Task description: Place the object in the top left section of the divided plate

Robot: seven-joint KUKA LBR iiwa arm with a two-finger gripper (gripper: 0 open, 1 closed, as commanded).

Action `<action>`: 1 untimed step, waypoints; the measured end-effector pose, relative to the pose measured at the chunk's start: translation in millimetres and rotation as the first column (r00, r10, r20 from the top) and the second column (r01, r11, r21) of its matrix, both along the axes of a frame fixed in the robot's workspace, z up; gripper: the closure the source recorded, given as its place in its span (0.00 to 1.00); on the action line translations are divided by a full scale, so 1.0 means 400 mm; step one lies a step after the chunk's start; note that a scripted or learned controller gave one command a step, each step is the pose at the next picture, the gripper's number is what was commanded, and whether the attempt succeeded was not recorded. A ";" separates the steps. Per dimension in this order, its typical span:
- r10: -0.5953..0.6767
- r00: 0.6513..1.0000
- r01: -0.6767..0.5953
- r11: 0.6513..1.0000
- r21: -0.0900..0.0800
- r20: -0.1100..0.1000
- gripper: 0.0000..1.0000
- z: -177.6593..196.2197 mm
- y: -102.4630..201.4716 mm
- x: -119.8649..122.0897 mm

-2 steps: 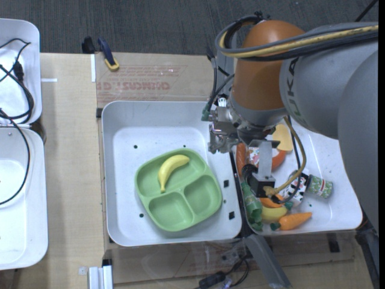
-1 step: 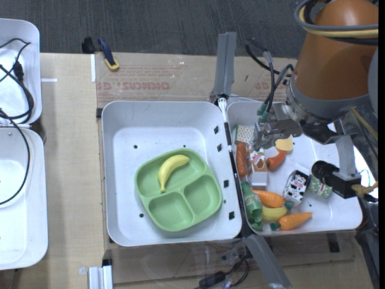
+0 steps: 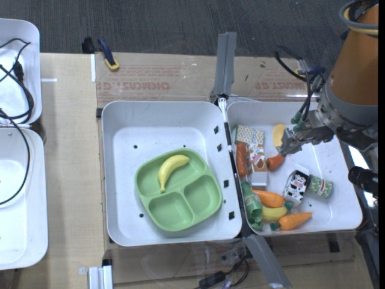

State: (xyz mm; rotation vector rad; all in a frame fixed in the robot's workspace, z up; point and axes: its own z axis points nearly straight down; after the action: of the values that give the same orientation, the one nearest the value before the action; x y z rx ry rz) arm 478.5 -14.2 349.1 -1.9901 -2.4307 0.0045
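Note:
A green divided plate [image 3: 142, 202] lies in the left bin [image 3: 114, 161]. A yellow banana [image 3: 171, 168] rests in the plate's large top left section; the two smaller sections hold nothing. My gripper [image 3: 288, 143] hangs over the right bin [image 3: 337, 161], beside the upper right end of a small orange-red toy [image 3: 275, 162] and just below a yellow piece [image 3: 278, 133]. I see nothing held in it.
The right bin holds a snack box [image 3: 257, 152], a sausage [image 3: 242, 159], a green bottle [image 3: 251, 202], carrots [image 3: 269, 197] [image 3: 295, 220], a black-and-white can [image 3: 296, 186] and a green cup [image 3: 321, 188]. A grey divider post [image 3: 225, 65] stands between the bins.

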 end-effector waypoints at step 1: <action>-0.500 0.866 0.500 0.866 -0.002 0.000 1.00 -0.018 -0.132 -0.001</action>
State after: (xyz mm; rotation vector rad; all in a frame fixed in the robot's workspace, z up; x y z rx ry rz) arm 478.0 -66.8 342.0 -2.5516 -1.8328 0.0078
